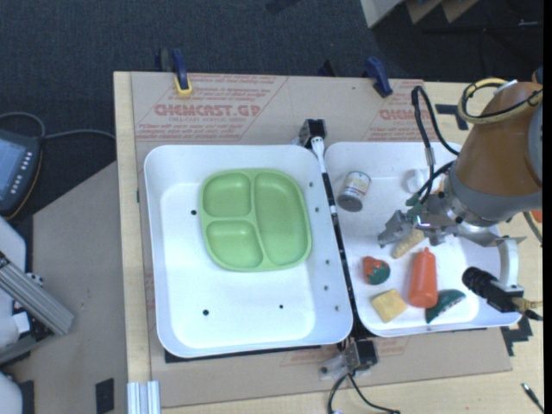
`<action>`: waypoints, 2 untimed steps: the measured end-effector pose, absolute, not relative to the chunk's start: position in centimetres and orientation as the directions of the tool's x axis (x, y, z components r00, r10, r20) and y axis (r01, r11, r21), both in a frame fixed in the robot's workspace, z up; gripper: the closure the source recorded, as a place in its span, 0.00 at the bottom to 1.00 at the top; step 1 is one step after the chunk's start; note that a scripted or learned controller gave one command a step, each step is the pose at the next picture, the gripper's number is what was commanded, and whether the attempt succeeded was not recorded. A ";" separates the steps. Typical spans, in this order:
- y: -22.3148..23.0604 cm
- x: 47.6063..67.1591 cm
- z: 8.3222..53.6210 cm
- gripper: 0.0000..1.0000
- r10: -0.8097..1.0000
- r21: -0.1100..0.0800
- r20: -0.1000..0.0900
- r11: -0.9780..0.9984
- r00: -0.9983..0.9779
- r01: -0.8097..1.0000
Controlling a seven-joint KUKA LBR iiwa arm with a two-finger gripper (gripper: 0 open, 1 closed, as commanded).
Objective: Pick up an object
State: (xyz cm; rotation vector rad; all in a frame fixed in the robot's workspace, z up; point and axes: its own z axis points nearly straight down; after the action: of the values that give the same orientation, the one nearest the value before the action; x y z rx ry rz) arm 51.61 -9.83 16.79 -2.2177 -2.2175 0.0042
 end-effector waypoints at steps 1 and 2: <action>-10.2 51.4 10.5 0.00 1.000 -0.008 0.002 -0.001 0.001 1.000; -10.1 51.3 8.3 0.00 1.000 -0.005 0.002 -0.001 0.001 1.000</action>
State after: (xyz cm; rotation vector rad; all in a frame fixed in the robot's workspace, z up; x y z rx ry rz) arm 51.33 -10.11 8.31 -2.2189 -2.2170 0.0031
